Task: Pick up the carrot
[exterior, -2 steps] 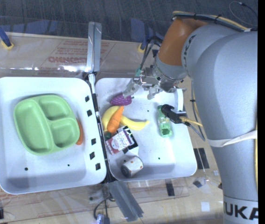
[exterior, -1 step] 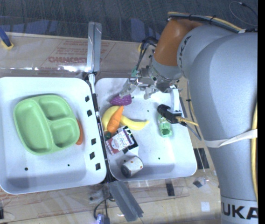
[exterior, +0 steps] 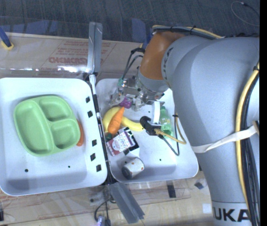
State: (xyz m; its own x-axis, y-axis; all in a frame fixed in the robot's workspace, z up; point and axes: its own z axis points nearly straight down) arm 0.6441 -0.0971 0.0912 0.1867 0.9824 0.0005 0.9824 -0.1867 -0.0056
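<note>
In the right-hand shallow white bin [exterior: 185, 166], nearest the camera, sit a small grey-white round object [exterior: 132, 167] and a dark red-and-white packet [exterior: 122, 142]. Beyond them the short orange carrot [exterior: 117, 119] leans on a yellow banana [exterior: 124, 123]; it looks light, stiff and smooth, best pinched across its middle. The gripper [exterior: 134, 99] hovers just behind; whether it is open I cannot tell. The left white bin [exterior: 11, 178] holds a green compartment plate [exterior: 46, 124].

White letters "UKA" stand on the arm's base [exterior: 232, 206].
</note>
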